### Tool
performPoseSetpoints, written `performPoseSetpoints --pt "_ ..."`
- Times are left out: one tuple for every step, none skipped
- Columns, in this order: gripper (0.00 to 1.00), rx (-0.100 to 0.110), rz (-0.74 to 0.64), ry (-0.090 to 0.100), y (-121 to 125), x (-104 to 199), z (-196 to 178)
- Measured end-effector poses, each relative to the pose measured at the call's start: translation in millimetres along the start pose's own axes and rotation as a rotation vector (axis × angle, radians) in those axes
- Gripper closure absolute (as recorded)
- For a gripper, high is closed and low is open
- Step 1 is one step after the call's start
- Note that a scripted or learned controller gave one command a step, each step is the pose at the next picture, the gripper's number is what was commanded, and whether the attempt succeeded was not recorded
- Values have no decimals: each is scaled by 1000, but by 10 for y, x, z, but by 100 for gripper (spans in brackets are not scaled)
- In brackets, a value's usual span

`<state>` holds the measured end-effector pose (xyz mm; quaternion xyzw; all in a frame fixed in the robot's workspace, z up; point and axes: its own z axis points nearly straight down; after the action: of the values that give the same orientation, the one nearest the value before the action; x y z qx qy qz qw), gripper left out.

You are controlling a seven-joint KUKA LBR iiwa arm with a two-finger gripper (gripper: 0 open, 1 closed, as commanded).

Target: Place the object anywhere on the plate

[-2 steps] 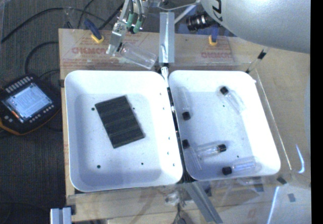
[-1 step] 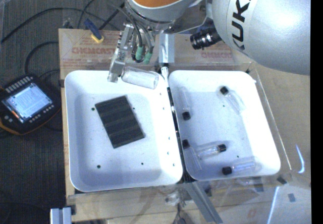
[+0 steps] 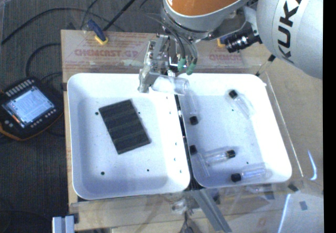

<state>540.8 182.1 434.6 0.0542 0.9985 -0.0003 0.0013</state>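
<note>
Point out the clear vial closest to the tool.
The vial at the tool, over the bins' shared edge; the other vials lie further down in the right bin.

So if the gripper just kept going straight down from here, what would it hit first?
Probably the clear vial lying right by the gripper, at the far edge where the left bin meets the right one. Depth is hard to judge; it could land on the bin rim instead. The dark plate lies off that line.
</note>
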Motion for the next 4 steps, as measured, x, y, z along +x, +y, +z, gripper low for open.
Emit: performPoseSetpoints --pt "100 -2 344 1 272 -455 7" --pt "100 0 665 2 558 -292 9" --pt "100 1 487 2 69 -67 5" --pt "100 0 353 1 293 -134 7"
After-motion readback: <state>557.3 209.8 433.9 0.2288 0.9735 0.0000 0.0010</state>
